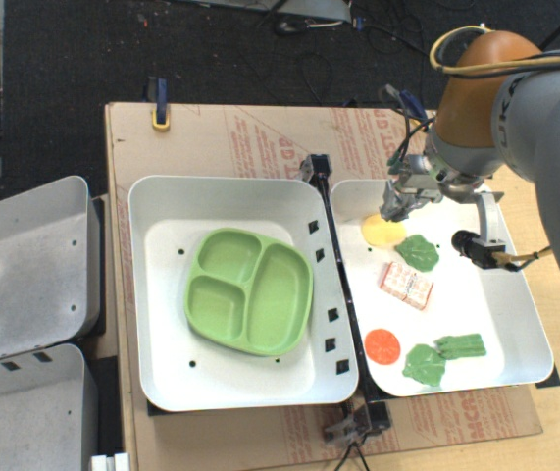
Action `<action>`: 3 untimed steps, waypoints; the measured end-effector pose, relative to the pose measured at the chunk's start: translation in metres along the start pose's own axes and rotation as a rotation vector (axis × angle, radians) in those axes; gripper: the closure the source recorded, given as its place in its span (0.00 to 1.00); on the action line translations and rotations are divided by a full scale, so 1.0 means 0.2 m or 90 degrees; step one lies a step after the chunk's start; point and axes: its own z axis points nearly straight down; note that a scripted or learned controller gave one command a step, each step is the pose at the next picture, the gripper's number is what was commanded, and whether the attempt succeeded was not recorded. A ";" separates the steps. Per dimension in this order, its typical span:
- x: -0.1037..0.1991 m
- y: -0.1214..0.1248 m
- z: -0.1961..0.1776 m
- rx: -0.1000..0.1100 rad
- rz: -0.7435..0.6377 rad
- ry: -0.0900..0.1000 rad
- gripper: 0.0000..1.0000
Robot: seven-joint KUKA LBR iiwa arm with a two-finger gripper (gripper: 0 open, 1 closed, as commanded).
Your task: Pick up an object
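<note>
Insp A: While arm's reaching in from 3 o'clock, gripper (400, 204) is hanging just above yellow piece (381, 232) at 11 o'clock of right bin (530, 307), probably lining up a pick. Grip state: can't tell.

Insp B: Counting contents: 1 yellow, 3 green pcs, 1 orange disc (382, 345), 1 packet (405, 285). Left bin (152, 214) is holding 1 green tray (250, 290).

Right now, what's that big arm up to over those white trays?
The arm's gripper is down in the right bin, right at a yellow object, apparently trying to pick it up. Nearby lie green toys, a small red-and-white packet and an orange disc. The left bin holds a green divided plate.
</note>
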 end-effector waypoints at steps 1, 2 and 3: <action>0.02 0.02 -0.32 -0.001 -0.003 0.000 1.00; 0.02 0.02 -0.44 0.001 -0.002 0.000 1.00; 0.27 -0.08 -0.38 0.005 -0.004 0.001 1.00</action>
